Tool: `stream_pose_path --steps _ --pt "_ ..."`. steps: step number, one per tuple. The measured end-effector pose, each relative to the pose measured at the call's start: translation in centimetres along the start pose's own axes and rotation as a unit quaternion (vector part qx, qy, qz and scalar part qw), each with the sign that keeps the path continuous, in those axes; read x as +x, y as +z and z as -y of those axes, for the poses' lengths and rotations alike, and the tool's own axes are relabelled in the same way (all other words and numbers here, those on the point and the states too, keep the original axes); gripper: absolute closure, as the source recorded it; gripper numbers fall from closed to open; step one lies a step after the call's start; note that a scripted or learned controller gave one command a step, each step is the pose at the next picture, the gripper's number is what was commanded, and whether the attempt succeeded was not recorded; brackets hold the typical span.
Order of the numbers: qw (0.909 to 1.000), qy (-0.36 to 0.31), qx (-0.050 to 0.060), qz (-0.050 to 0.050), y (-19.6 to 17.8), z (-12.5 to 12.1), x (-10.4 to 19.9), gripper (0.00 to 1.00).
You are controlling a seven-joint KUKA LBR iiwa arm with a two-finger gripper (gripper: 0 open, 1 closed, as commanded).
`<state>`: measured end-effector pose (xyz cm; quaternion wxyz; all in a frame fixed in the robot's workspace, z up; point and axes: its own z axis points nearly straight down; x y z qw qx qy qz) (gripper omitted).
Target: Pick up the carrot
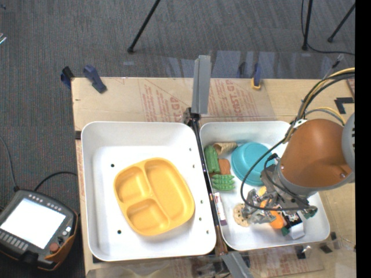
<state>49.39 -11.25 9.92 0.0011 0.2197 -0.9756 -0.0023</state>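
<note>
Carrot (280,220): I read the orange bit under the tool as it, low in the right bin near that bin's front right corner, mostly covered by hardware, so not 100% sure.

L to R: teach pendant (36,228) sits on the floor off the surface's front left corner, out of the way. Left bin (95,138) carries the yellow divided plate (153,196), centred, probably the drop spot. Right bin (255,245) holds the clutter: green veg (217,172) along its left wall, teal bowl (250,161) toward the back, a round cracker-like piece (240,215) near the front.

Arm (316,152) comes in from the right w/ wrist bent down, so the tool (272,213) is low over the carrot spot. Can't tell if it's wide or narrow or gripping; the wrist blocks my view.
</note>
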Motion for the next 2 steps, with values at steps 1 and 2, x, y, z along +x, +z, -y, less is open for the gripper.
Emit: stream_pose_path --steps 1,2 --pt "0.9979 -0.065 0.005 0.007 -15.1 -5.4 -5.0 1.0" --pt "0.9381 -0.346 -0.001 0.0 -8.6 -4.4 -4.2 1.0"
